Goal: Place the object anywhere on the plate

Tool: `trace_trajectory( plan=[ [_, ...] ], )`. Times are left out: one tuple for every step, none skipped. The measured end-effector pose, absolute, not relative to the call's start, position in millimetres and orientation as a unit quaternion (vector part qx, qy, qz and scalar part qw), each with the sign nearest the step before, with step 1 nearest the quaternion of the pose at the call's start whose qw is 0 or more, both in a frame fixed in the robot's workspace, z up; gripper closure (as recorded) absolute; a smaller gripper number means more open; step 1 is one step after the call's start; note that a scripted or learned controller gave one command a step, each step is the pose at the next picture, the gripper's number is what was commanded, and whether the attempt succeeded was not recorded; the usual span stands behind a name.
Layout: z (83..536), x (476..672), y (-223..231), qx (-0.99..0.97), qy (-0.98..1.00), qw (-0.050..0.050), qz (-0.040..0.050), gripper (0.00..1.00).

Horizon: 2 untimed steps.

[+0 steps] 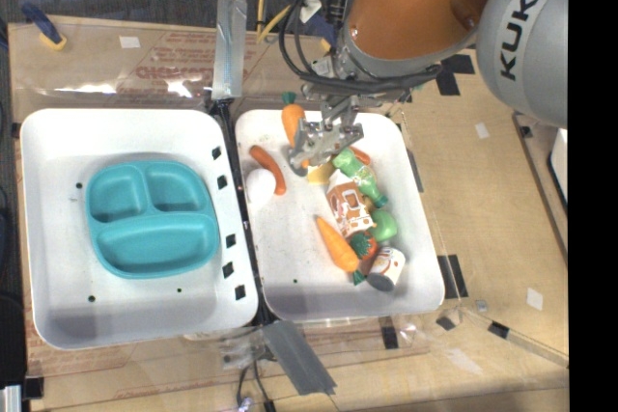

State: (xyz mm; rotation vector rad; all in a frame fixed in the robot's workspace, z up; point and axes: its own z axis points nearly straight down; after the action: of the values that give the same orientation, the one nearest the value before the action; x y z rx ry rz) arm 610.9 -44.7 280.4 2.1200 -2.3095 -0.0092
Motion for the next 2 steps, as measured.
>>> trace_trajectory(
  plan=[
    [262,596.1,47,0.716,-0.698,0.0,-0.0014,1.0],
    [250,578.9,124,0.684,-0.729,0.0,-0.0006,1.0]
  ],
)
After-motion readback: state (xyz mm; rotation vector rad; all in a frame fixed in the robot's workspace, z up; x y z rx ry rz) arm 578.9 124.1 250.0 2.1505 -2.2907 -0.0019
